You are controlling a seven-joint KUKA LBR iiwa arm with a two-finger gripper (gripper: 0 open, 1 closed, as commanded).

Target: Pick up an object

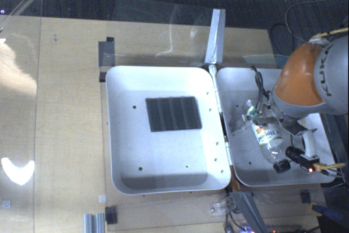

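Note:
A clear plastic bottle (268,138) with a white and orange label lies tilted in the right bin (240,166). My gripper (258,115) hangs over that bin, right at the bottle's upper end, where a bit of green shows. The grey arm with its orange band (299,80) covers much of the bin's right side. A dark ridged rectangular pad (173,113) lies flat in the middle of the left bin (122,161).
The two white bins sit side by side on a pale wooden bench (60,117), parted by a thin rim. A metal post (216,41) stands behind the joint between the bins. Clear panels edge the bench at the back and left.

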